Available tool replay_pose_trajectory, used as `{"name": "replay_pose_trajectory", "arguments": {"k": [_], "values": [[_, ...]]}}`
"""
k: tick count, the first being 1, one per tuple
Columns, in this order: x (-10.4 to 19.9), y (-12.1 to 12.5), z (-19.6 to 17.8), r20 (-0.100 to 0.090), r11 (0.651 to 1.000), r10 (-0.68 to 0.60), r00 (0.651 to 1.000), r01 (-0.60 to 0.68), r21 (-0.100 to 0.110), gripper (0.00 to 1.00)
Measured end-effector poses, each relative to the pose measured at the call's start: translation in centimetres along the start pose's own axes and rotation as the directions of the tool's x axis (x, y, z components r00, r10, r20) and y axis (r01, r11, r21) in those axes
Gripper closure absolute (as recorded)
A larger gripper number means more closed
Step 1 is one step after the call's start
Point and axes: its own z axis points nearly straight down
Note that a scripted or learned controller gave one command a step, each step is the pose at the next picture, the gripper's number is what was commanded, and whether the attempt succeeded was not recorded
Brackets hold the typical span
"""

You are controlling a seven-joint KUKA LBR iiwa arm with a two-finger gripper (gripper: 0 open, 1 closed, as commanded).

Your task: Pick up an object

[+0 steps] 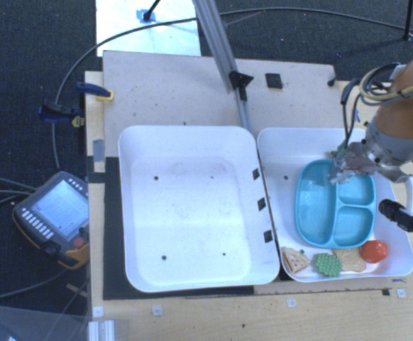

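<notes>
A light blue divided plate (332,214) lies in the right bin (281,190), filling most of its middle. Along that bin's front edge sit a toy pizza slice (294,260), a green knobbly piece (327,264), a tan biscuit-like piece (350,260) and a red ball-like tomato (374,251). My gripper (340,172) hangs from the orange-banded wrist (404,116) at the right. It is low over the plate's far rim, near the upper right compartment. Nothing shows in its grasp.
The left bin (189,204) is beside it, the two sharing a middle wall with black clips. A slanted metal pole (217,38) rises behind the bins. A teach pendant (56,217) and cables lie off the bench's left side.
</notes>
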Motion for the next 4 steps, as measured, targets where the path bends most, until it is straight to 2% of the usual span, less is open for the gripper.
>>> {"name": "replay_pose_trajectory", "arguments": {"k": [1,2,3,4], "values": [[0.4,-0.7,-5.8,-0.001,1.0,-0.001,1.0,0.001,0.0,1.0],[0.7,-0.1,-12.2,0.001,1.0,-0.003,1.0,0.003,-0.004,1.0],[0.7,0.0,-13.2,0.0,1.0,-0.003,1.0,0.003,0.001,1.0],[6.3,-0.3,-12.6,-0.002,1.0,-0.006,1.0,0.006,0.003,1.0]]}}
